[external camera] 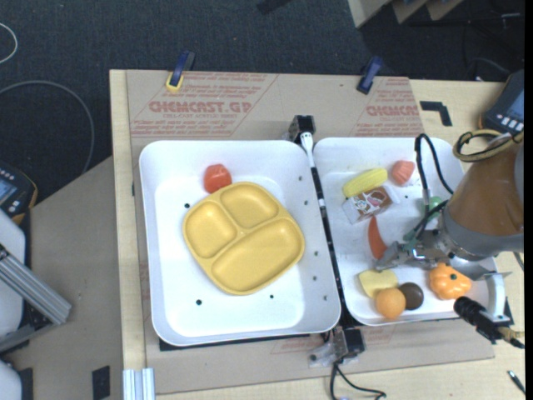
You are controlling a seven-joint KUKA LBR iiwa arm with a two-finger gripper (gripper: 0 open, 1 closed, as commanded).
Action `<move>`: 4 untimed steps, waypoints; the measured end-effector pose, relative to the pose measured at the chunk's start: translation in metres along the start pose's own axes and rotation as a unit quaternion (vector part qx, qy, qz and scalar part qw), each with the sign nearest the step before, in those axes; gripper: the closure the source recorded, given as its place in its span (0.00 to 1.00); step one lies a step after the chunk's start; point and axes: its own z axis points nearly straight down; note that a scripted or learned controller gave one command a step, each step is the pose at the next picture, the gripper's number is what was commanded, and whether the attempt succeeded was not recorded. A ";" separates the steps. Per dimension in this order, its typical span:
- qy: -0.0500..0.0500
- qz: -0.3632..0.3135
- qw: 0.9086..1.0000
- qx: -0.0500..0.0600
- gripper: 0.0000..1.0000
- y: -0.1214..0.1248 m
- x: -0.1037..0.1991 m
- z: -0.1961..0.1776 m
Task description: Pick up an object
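Pincer (400,255) low over the right bin (350,152), near-right part, reaching in from the right below the grey wrist and orange band of the arm (487,202). Released or clenched: cannot tell from this angle. Nothing seen grasped.

Closest to the pincer:
- red long piece (376,238), just left of the tip, lying on the bin floor; touching or not, cannot tell.
- yellow block (376,282), just nearer than the tip.
- orange ball (390,303), touching the near side of the yellow block.
- brown ball (411,295), beside the orange ball on its right.
- orange lumpy piece (448,282), right of the brown ball, under the wrist.

Farther out, same bin:
- white-and-red packet (371,204), beyond the red long piece.
- yellow cob (365,182), just beyond the packet.
- pink piece (403,172), right of the cob, near the far wall.

Left bin (154,223), well apart from the pincer:
- yellow divided plate (243,236), centre, set at an angle.
- red tomato (217,177), at the plate's far edge.

Both bins on a printed board (250,98), held at the far edge by two blue clamps (179,69).
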 end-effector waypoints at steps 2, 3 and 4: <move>0.000 -0.007 1.000 -0.009 0.00 0.024 0.085 -0.146; -0.001 -0.004 1.000 -0.004 1.00 0.024 0.082 -0.148; 0.001 -0.008 1.000 0.000 1.00 0.040 0.185 -0.108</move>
